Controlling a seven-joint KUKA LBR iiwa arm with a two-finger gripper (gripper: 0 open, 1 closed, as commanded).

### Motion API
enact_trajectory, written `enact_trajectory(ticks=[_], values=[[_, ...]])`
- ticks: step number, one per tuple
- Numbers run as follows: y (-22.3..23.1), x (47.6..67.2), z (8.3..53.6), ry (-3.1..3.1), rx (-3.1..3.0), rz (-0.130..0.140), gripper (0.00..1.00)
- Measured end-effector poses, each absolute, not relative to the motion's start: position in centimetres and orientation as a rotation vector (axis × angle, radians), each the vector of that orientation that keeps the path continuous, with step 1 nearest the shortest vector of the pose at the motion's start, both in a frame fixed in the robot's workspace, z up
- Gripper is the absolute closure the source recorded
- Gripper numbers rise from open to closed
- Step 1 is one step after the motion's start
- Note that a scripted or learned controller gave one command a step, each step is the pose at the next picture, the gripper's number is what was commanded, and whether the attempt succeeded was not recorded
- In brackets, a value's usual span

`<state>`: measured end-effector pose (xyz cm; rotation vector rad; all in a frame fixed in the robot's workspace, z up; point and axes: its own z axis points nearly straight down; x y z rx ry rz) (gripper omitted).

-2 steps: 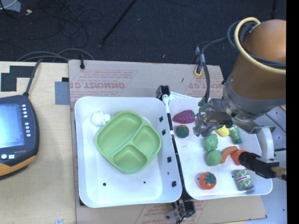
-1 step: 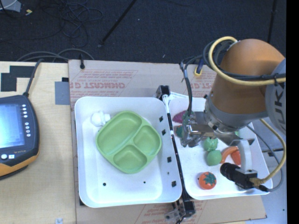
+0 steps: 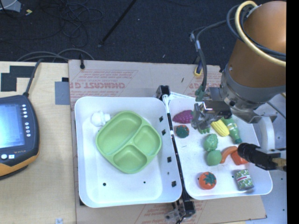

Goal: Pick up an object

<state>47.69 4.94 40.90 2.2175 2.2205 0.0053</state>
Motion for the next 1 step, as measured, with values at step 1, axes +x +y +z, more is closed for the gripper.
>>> enact_trajectory(ticks=[1], values=[[2.50,47.42,30.19,2.225,2.230,-0.019,1.00]])
